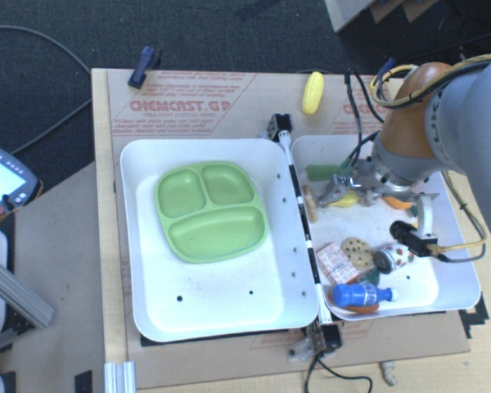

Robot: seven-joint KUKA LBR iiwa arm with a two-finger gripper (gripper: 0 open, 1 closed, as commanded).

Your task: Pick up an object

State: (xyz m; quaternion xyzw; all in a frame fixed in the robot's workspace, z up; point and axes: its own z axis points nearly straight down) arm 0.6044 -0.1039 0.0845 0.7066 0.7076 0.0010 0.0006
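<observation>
Jaws low in the right bin (458,289); wrist hides them, so their grip can't be told

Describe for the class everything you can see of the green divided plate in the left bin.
The green divided plate is a pale green, smooth, plastic-looking tray with rounded corners. It has three compartments: two small ones on the far side and one long one nearer the camera. It lies flat and right side up, slightly turned, on the floor of the left bin, toward its far half. Only the bin touches it.
</observation>
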